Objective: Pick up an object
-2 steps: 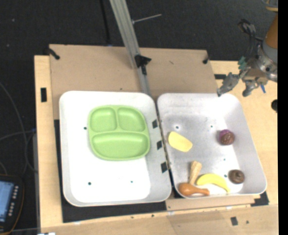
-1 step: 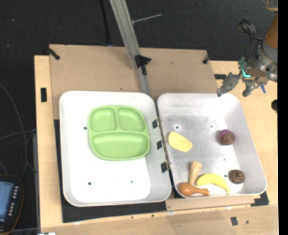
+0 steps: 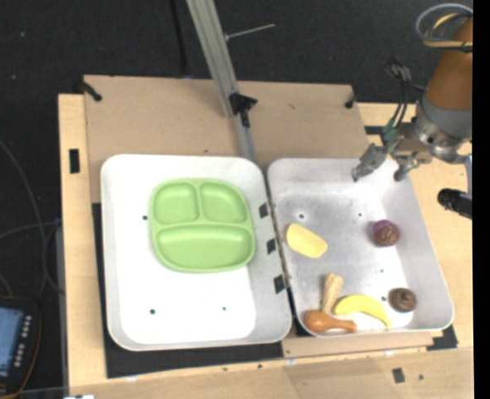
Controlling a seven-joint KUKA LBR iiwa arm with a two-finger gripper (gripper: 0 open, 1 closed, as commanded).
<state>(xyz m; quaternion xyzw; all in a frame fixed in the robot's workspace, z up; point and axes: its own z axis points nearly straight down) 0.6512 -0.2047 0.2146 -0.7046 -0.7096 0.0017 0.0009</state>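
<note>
**White bins, spread fingers, nothing lifted**

Grey metal and an orange band mark the arm (image 3: 448, 81) where it comes in from the right, its wrist hanging over the far right corner of the right bin (image 3: 419, 223). From where I stand the gripper (image 3: 384, 166) has its two fingers spread apart, tips pointing down toward the bin's upper edge, and nothing sits between them.

Below it, the right bin carries the loose pieces. A pale yellow wedge (image 3: 306, 241) lies near the bin's left wall. A dark purple round thing (image 3: 385, 233) rests toward the right side, well apart from the wedge and nearest to the gripper of all the pieces. Along the near edge sit a yellow banana (image 3: 363, 308), a tan stick-like piece (image 3: 332, 289) leaning just beside it, and an orange-brown item (image 3: 328, 322) touching the front wall. A dark brown round piece (image 3: 402, 299) lies near the bin's near right corner, just beside the banana's end.

Over in the left bin (image 3: 128, 306) a green divided plate (image 3: 202, 225) lies flat, two small compartments on its far side and one long one on its near side.

A slanted metal post (image 3: 215, 52) rises behind the seam between the two bins, and a small screen (image 3: 3, 339) glows blue at the lower left, off the bench.
</note>
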